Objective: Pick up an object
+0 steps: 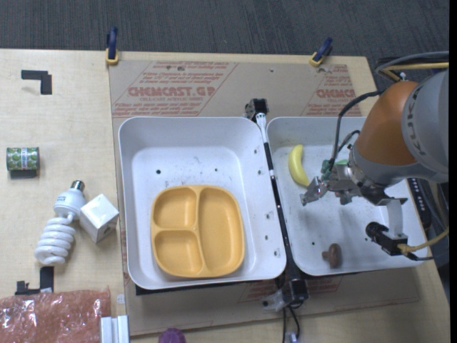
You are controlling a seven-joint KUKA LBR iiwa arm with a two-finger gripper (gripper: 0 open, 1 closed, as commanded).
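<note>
My gripper hangs over the middle of the right bin, its two fingers spread apart and nothing visible between them. A yellow banana lies just to its upper left, near the bin's left wall and apart from the fingertips. Close to the bin's front edge sits a small brown object, below the gripper. A bit of something green shows by the wrist; I cannot tell what it is. The left bin holds a yellow divided plate.
On the bench left of the bins lie a spiral light bulb, a white cube, a green can and a pink cloth. A black divider rail runs between the bins. The arm covers the right bin's right side.
</note>
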